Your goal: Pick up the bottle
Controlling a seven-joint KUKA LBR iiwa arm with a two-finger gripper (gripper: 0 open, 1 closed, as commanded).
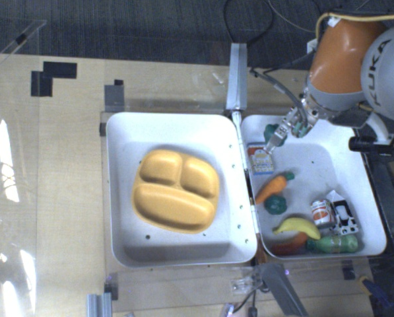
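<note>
The bottle is green and lies on its side along the near wall of the right bin, at its near right corner. My gripper hangs over the far left part of that bin, just above a small red and white box. It is far from the bottle, with the carrot and banana between them. Nothing shows held in the gripper.
The right bin also holds an orange carrot, a dark green round piece, a yellow banana over a red item, a small can and a black and white object. A yellow bread-shaped toy lies in the left bin.
</note>
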